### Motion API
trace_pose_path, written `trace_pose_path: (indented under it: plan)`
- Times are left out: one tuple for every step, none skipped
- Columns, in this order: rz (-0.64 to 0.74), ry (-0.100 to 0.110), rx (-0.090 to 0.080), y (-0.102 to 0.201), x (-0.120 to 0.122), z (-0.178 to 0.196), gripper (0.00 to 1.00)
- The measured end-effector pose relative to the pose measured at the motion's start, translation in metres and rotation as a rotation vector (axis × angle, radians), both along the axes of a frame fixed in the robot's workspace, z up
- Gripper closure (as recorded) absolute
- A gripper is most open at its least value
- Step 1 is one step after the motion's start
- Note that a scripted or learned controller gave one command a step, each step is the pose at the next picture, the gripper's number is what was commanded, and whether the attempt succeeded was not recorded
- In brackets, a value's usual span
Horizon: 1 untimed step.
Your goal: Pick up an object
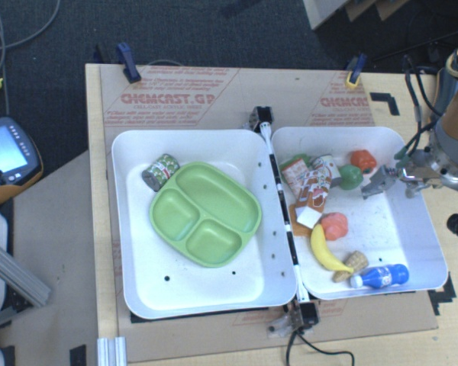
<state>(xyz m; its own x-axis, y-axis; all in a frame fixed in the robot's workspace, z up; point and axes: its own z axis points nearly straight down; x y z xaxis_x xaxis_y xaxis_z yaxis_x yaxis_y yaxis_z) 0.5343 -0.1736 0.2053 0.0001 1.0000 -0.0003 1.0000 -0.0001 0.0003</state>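
1. Crowding the left half of the right bin [412, 227], the likely pick targets are lying in a loose heap: a red ball [362, 158] at about 1 o'clock in that bin, a green ball [350, 176] just beside it, printed snack packets [309, 180] toward 10 o'clock, a pink ball [335, 226] near the middle, a banana [325, 252] touching a small tan piece [356, 261], and a blue bottle [382, 277] lying on its side at 5 o'clock.
2. Hanging over the right bin at about 2 o'clock, the tool [375, 185] is sitting just right of the green ball, with nothing showing between its fingers; I cannot tell whether they are spread or together. Its closeness suggests the green or red ball is being lined up, though that is a guess.
3. Reaching in from 3 o'clock, the arm [443, 155] is carrying cables that are looping above the wrist.
4. Occupying the left bin [130, 204], a green divided tray [206, 213] is lying flat, with a small can [161, 171] on its side touching the tray at 10 o'clock, well apart from the tool.
5. Supporting both bins, the desk [214, 97] is showing a brown printed board held by blue clamps [127, 59] at 12 o'clock.
6. Surrounding it, dark carpet [175, 14] is running back, and a small screen [8, 155] is glowing at 9 o'clock.
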Motion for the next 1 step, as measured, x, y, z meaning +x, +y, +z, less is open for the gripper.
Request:
trace_pose_path:
  plan:
    - [0.005, -0.007, -0.002, -0.0137, 0.1202, -0.1219, 0.00]
